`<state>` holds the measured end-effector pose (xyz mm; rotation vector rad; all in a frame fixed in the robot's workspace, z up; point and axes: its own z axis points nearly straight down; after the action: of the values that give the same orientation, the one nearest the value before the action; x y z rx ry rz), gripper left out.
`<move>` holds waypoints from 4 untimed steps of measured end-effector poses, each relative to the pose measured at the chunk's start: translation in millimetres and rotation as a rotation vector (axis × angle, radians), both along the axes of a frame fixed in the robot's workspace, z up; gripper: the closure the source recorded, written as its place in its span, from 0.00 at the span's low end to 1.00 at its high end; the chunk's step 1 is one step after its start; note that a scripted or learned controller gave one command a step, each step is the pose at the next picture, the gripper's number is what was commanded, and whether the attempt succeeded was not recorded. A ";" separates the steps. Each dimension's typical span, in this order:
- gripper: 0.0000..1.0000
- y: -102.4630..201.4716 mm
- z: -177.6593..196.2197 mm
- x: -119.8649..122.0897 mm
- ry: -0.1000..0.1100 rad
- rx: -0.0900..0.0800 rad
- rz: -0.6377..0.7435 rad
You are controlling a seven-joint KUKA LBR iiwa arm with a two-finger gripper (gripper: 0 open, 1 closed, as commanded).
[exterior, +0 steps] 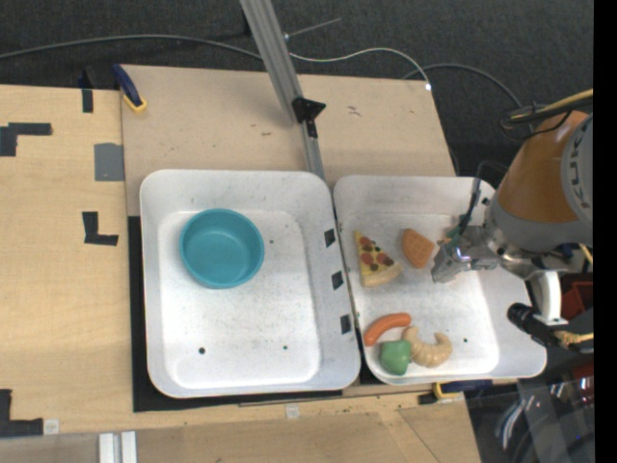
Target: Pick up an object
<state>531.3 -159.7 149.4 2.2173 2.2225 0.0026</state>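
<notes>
No readable writing. The arm [545, 186] reaches over the right bin's [482, 196] right edge; its claw [445, 263], state unclear, sits beside the orange piece [418, 248].

Both bins, left [164, 355] and right [482, 350], look like smooth white plastic with a slight sheen, lightly speckled. Teal bowl [223, 248] is matt plastic. Bench top [58, 287] reads as pale wood or laminate, matt. The pole [275, 51] above is brushed grey metal. My gripper [449, 259] looks like dull grey metal; my wrist band [535, 177] is smooth glossy orange.
</notes>
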 end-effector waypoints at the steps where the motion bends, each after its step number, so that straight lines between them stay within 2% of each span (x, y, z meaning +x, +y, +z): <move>1: 1.00 -2.3 62.4 -2.5 -0.002 -0.001 -0.001; 2: 1.00 -2.2 113.8 -1.3 -0.002 -0.001 0.000; 4: 1.00 93.6 112.9 18.5 0.004 0.001 0.004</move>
<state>549.8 -66.2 262.4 2.2150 2.2298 0.0001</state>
